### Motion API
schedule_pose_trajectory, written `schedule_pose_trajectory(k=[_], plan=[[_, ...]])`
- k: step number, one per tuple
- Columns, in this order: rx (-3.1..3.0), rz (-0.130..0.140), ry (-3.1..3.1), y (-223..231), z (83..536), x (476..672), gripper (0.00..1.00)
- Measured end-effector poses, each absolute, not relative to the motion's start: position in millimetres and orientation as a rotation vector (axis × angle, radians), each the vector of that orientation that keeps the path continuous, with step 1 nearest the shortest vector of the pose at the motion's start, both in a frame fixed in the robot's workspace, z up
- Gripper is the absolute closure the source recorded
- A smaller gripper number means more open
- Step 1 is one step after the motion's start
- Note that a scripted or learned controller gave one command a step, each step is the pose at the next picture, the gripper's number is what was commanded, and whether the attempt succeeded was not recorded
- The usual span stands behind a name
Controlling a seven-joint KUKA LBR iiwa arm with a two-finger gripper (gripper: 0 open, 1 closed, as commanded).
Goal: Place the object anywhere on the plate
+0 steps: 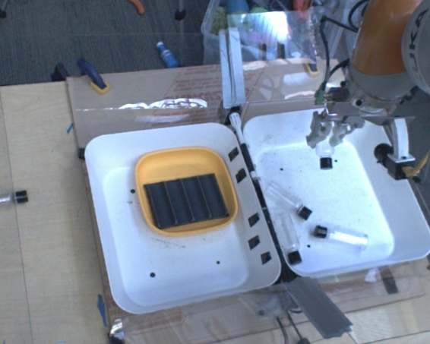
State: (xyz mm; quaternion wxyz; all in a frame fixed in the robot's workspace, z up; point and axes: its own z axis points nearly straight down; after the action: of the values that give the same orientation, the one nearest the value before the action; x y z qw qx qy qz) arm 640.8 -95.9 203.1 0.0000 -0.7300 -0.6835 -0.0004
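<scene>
The yellow plate (184, 165) lies open from above, though a dark ridged block (186, 200) covers most of its floor. Between the bins a ridge with black clips (246, 194) stands in the way. Clear tubes (290, 213) clutter the right bin's (405, 239) lower floor.

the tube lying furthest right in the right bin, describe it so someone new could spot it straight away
Start at the right bin, the one without the yellow plate. Look toward its near edge, where three clear tubes lie close together. The one you want, the tube, lies nearest the bin's right side, almost level across the picture, with its black cap at its left end; the other two run steeply along the divider.
</scene>
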Motion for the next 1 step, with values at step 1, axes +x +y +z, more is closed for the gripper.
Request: schedule_pose_trajectory(k=[1], plan=[[-1.976,-0.003,-2.447,-116.5,222.7,667.4,1.0]])
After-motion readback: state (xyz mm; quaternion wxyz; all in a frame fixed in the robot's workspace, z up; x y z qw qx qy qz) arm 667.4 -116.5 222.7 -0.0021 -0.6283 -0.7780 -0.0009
